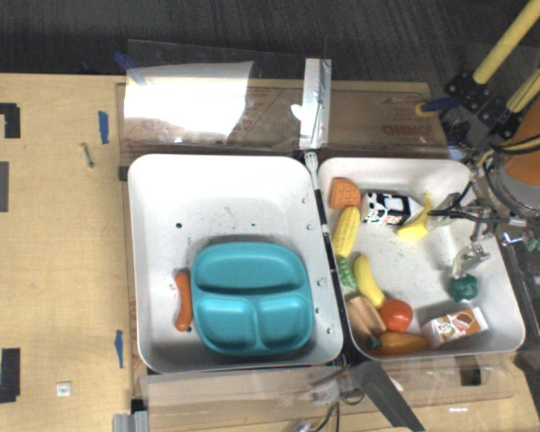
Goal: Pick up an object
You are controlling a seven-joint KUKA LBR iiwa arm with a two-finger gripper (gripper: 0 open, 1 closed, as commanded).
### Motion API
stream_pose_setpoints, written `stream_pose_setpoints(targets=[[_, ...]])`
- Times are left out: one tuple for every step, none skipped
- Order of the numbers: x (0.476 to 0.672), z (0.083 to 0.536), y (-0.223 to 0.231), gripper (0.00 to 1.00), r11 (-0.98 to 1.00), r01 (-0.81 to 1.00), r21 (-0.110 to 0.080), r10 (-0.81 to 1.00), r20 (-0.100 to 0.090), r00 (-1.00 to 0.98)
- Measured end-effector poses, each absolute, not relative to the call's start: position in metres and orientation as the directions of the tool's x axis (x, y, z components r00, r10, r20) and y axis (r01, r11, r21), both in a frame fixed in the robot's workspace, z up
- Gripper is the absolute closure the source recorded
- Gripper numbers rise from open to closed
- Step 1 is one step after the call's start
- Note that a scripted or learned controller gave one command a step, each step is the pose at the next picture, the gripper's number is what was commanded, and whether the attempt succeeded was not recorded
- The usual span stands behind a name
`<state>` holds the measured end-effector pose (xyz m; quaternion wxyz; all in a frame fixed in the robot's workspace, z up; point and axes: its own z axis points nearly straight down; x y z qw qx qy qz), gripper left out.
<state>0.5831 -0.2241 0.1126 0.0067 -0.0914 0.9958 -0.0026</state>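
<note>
One green toy (463,287) just below end effector (471,257).

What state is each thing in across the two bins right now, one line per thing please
Teal tray: flat in the left bin, right way up.
Hot dog: lying beside the tray's left edge.
Corn cob: lying along the right bin's left wall.
Banana: lying flat below the corn.
Tomato: resting near the front wall.
Juice carton: lying on its side.
Gripper: low over the right bin.
</note>
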Motion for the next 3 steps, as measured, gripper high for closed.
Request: stream_pose_setpoints(targets=[[0.538, 0.088, -0.22, 0.0, 0.999, -0.045, 0.001, -0.045, -0.011, -0.999], [0.543, 0.102, -0.22, 1.0, 0.999, -0.047, -0.004, -0.047, -0.024, -0.999], [0.563, 0.258, -0.224, 1.0, 1.0, -0.026, -0.006, -0.026, -0.018, -1.0]])
